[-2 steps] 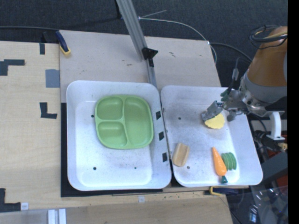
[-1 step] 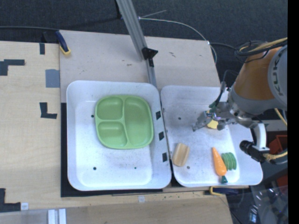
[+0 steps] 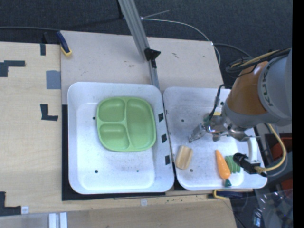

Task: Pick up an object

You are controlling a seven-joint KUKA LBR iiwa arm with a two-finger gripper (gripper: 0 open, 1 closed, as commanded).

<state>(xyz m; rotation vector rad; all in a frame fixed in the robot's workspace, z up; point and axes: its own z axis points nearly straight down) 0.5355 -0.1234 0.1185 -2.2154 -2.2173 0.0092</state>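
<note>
Just smooth, three-sectioned green tray (image 3: 126, 123)

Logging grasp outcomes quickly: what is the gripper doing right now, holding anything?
Gripper: fingers look spread open over the right bin, nothing between them; the carrot lies apart on the bin floor.

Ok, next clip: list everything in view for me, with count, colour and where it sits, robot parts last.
Bins: two, white, side by side on the bench; left bin, right bin.
Divided plate: one, green, three compartments, in the left bin, upper middle.
Bread-like block: one, tan, in the right bin near its left wall.
Toy carrot: one, orange with green top, in the right bin, lower right.
Metal pole: one, grey, slanting down from the top toward the bins.
Arm: one, grey with orange band, entering from the right.
Gripper: one, metallic, over the right bin, above the bread-like block.
</note>
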